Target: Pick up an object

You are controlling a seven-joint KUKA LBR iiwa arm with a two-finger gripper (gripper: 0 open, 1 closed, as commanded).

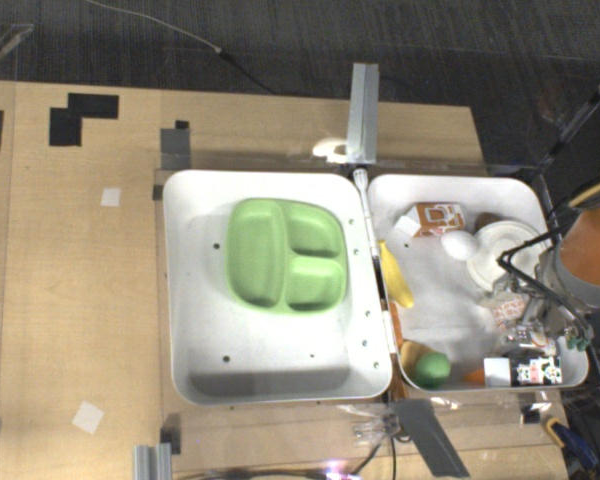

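The right bin (pixel 450 308) holds several small objects. A green ball (pixel 432 368) lies at its front edge, with a small orange piece (pixel 475 376) beside it. A yellow banana-shaped item (pixel 395 278) rests along the left wall. A brown and white carton (pixel 438 218) lies at the back, next to a white scoop (pixel 460 246) and a white bowl (pixel 508 250). My gripper (pixel 525 356) hangs low over the bin's front right corner, under the orange-banded wrist (pixel 590 253). Cables and the wrist hide what lies beneath it.
The left bin (pixel 195 348) holds a green divided plate (pixel 285 255). A metal post (pixel 363 113) stands behind the wall between the bins. The wooden bench (pixel 70 298) stretches to the left.
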